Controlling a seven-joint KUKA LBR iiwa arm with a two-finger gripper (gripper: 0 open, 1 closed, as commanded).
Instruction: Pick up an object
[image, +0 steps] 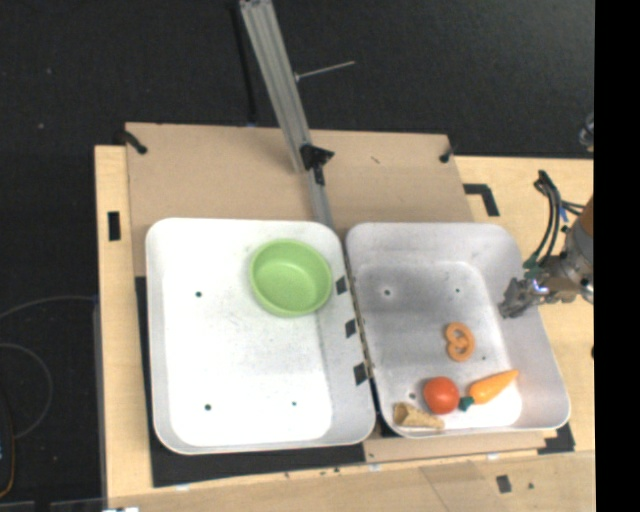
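The right bin (420, 250) holds a small orange pretzel (460, 341), a red tomato (440, 394), an orange carrot (493, 386) and a tan piece of bread (417, 418) along its near edge. A green bowl (291, 278) sits in the left bin (200, 360) near its far right corner. My gripper (520, 297) hangs at the right bin's right rim, up and to the right of the pretzel, with nothing seen between its fingers.
A grey metal pole (285, 95) slants from the top of the view down to the gap between the bins. Cables (550, 215) hang by the wrist at the right edge. The bins rest on a tan board (400, 170).
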